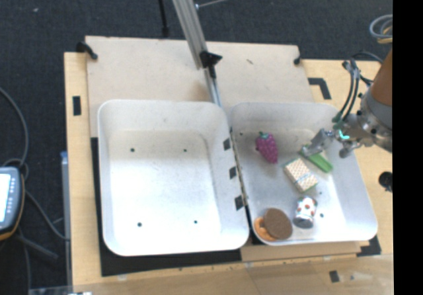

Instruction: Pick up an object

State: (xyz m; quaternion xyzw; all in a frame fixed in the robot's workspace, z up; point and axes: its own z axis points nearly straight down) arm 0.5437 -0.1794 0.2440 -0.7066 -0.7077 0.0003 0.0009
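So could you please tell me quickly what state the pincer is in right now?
Pincer: over the right bin's upper right, by the green object; open or shut cannot be told.

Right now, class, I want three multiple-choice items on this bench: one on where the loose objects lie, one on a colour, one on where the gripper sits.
1. Which bin holds the objects?
A. the left one
B. the right one
C. both

2. What colour is the grape bunch?
A. purple
B. yellow
C. blue

3. Where is the gripper?
A. above the left bin
B. off the bench
C. at the right bin's far right part, by the green object

Key: 1 B, all objects lie in the right bin. 2 A, the grape bunch is purple. 3 C, the gripper sits by the green object.
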